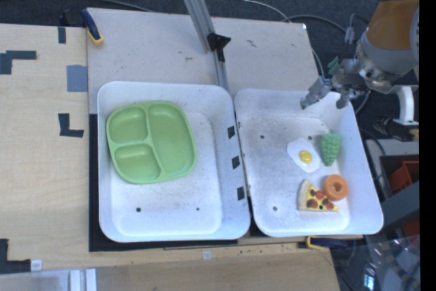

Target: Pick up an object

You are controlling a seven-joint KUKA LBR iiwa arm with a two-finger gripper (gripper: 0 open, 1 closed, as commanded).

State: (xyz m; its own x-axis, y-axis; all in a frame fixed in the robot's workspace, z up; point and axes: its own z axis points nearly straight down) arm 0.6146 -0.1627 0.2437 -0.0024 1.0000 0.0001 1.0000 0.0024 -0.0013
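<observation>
The fried egg (304, 155) lies in the right bin (272, 208), green grapes (331, 147) touching it, pizza slice (316, 199) and donut (336, 186) nearer the camera. The gripper (328, 97) hovers beyond the egg, apparently spread and holding nothing.

Right bin (272, 146): floor left of the fried egg (303, 156) is open for descent, while grapes (331, 148), donut (335, 186) and pizza slice (315, 198) crowd its right and lower-right, touching or nearly.
</observation>
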